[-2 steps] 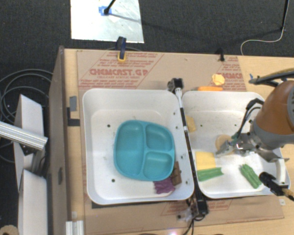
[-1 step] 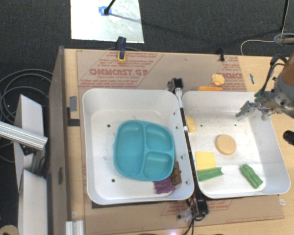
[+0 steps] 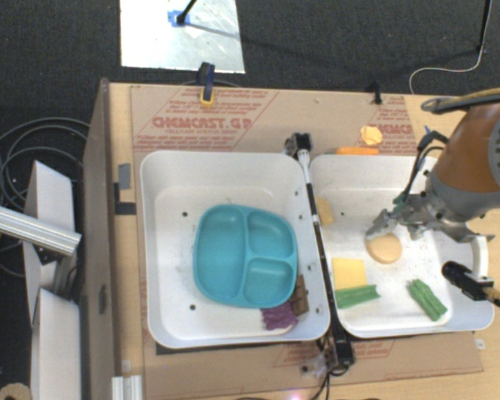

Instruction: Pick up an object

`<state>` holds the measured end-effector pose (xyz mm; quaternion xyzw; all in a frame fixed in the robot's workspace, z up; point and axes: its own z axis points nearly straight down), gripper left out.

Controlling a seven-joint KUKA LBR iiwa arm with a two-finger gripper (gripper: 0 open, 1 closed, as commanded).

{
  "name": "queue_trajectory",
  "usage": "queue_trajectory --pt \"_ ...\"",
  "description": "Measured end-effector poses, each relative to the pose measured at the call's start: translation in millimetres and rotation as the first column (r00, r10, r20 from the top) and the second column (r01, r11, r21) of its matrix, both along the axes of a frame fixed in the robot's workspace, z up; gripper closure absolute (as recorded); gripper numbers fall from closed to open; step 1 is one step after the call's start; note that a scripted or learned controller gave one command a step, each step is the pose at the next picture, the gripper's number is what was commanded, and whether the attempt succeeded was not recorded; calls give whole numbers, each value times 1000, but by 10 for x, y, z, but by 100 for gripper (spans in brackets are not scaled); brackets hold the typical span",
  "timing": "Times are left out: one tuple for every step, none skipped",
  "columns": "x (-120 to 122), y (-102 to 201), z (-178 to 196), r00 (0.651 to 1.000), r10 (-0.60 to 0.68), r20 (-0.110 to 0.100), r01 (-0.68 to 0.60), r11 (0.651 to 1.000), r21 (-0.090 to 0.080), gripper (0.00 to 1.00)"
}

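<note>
Tool: the grey two-finger tool [image 3: 392, 223] is down inside the right shallow white bin [image 3: 350, 173], its tip right at the round tan disc-shaped piece [image 3: 385, 249].
Tool state: cannot tell whether it is released or clenched; the tip is too small and blurred, and nothing is clearly seen between it.
Arm: one grey arm with an orange band [image 3: 475, 161], reaching in behind the tool from the right.
Bins: two, side by side on the brown cardboard-covered surface [image 3: 233, 115]; the left shallow white bin [image 3: 171, 173] lies well away from the tool.
Round tan pieces: one, just below the tool, touching or nearly so.
Yellow square flat blocks: one [image 3: 348, 272], near the tool, below and to its left.
Green stick-shaped pieces: two; one long green stick [image 3: 356, 296] just under the yellow square, one ridged green stick [image 3: 427, 299] below and right of the tool.
Teal plastic divided plates: one [image 3: 245, 256], three compartments, far left of the tool in the other bin.
Purple lumps: one [image 3: 277, 317], at the plate's lower edge, beside one dark brown piece [image 3: 301, 298].
Outside the bins: one small yellow item [image 3: 371, 135] and one orange strip [image 3: 357, 150] on the surface, above the tool.
</note>
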<state>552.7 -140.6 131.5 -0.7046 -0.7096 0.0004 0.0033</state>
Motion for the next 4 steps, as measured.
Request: queue_trajectory --pt "-40 -148 -498 1000 -6 3 6 1000 -4 0" --pt "-544 -514 243 1000 -11 10 11 1000 -8 0" --pt "-174 49 -488 1000 2 4 -2 1000 -1 0" --pt "-177 10 -345 1000 -3 8 3 1000 -4 100"
